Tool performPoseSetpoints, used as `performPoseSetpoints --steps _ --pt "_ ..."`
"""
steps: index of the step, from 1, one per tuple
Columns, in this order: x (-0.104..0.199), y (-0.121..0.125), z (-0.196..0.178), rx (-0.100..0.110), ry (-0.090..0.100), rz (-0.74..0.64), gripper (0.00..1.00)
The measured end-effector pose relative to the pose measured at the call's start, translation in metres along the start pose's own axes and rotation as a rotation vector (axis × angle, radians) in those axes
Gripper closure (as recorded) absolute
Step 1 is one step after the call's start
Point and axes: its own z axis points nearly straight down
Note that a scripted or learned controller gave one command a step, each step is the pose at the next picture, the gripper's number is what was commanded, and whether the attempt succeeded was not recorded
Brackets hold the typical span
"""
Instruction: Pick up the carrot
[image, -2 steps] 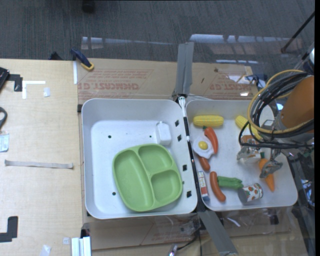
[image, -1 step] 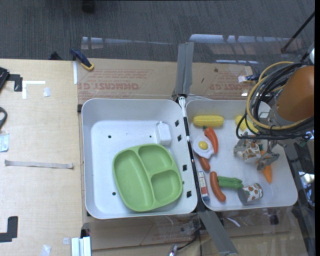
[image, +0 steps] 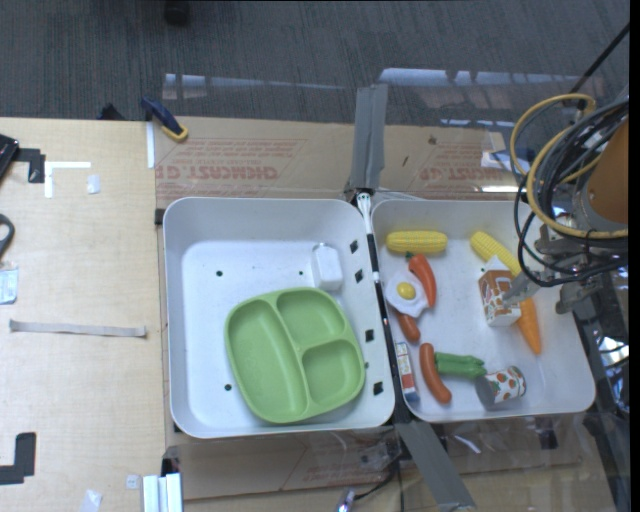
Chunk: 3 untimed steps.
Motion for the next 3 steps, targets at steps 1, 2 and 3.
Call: performPoseSetpoints --steps 1,2,3 --pt "-0.007 0.013 0.063 -0.002 -0.011 -0.175 0.0" --pt "-0.005 0.012 0.053 0.001 -0.008 -0.169 1.0" --pt "-0.068 0.025 -0.005 -0.001 0.0 -0.184 1.0"
